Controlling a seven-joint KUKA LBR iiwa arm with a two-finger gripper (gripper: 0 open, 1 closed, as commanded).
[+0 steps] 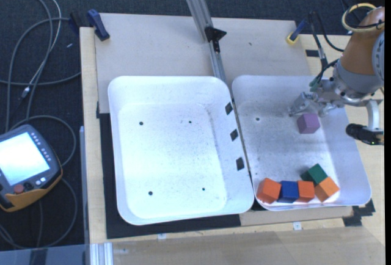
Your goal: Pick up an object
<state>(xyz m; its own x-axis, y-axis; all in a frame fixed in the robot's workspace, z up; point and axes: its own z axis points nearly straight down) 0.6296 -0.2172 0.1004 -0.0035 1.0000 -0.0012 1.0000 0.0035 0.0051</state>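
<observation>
**The claw hangs over a purple block**

A small purple block [308, 123] sits on the floor of the right white bin [269, 148]. It is alone, in the far half of that bin, well apart from the other blocks. This looks like the thing to pick up.

The metal two-finger claw [308, 105] is just above the purple block, on its far side. I cannot tell if the claw is wide or pinched, because the metal parts blur together. I also cannot tell if it touches the block. Nothing shows the block held between the fingers, so I judge it is not picked up yet.

To do this step well, the claw should sit right over the middle of the purple block, with one finger on each flat side. It should go down straight, squeeze gently, then lift slowly. If it comes down off to one side, it may just push the block away.

Nearer than the purple block, by the front wall of the same bin, five more blocks huddle: an orange one [269, 190], a blue one [289, 190], a second orange one [305, 190], a green one [316, 173] and a third orange one [328, 187]. To the left of the purple block lies the left white bin [122, 135].
</observation>
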